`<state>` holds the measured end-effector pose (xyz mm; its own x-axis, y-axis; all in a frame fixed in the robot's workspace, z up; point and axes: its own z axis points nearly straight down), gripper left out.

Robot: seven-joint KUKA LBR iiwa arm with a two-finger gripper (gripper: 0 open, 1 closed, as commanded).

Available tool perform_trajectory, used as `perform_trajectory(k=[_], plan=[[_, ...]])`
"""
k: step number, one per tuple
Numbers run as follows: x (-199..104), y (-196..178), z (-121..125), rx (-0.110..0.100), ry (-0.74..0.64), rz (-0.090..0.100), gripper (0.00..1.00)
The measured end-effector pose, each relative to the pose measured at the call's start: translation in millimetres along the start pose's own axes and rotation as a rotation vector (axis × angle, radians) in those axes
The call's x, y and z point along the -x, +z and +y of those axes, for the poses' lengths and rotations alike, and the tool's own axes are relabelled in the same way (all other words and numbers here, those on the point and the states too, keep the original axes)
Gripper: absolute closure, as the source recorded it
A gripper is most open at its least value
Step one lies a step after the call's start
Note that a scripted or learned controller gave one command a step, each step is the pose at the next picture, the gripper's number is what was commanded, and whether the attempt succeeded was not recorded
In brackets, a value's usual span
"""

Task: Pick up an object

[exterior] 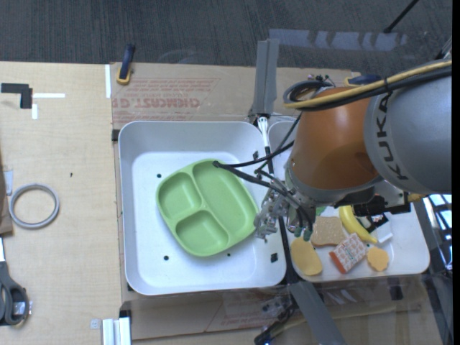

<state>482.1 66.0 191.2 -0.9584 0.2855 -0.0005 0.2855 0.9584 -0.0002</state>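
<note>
A light green divided plate [207, 208] with three compartments lies tilted in the left white bin [144, 257]. My gripper [269, 220] hangs at the plate's right rim, close to the wall between the two bins. The grey arm with its orange band [334, 146] reaches in from the right and covers much of the right bin [410, 261]. Black cables run from the wrist over the plate's upper edge.
The right bin holds toy food: a banana [353, 223], a bread slice [328, 231], a red and white packet [349, 253] and yellow pieces [307, 259]. A roll of tape [32, 205] and scissors [11, 300] lie on the bench at the left.
</note>
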Motion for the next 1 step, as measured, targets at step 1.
perform_trajectory(k=[1], plan=[[-7.4,-0.3,12.5,0.000,0.280,-0.001,1.00]])
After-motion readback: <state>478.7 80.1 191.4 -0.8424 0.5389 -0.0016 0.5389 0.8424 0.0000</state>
